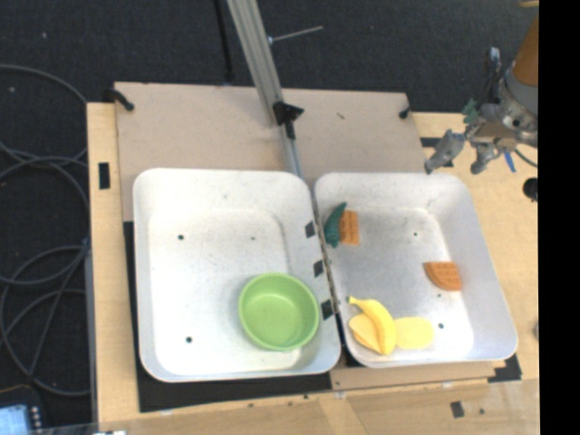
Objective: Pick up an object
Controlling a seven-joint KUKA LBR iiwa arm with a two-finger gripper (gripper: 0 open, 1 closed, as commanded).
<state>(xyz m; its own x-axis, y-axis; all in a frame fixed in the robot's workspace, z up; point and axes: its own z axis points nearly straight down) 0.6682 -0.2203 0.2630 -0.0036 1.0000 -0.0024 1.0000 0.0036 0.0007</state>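
1. The right bin (480,243) holds the graspable objects: a yellow banana (376,323) lies at its near left corner, touching a pale yellow flat piece (414,333) just to its right, along the near edge.
2. An orange wedge-shaped piece (444,275) lies near the bin's right edge, well apart from the banana.
3. A teal-and-orange item (342,227) rests against the right bin's left wall, toward the far side.
4. The left bin (181,207) carries a green bowl (279,311), upright, at its near right corner, close to the wall shared with the right bin.
5. The gripper (462,150) hangs off the far right corner of the right bin, above the bench (507,166) rather than over the bin; its two fingers stand visibly spread apart, with nothing between them.
6. A metal pole (258,53) slants from the far edge down to the gap between the bins.
7. No brand, label or writing can be read on anything.
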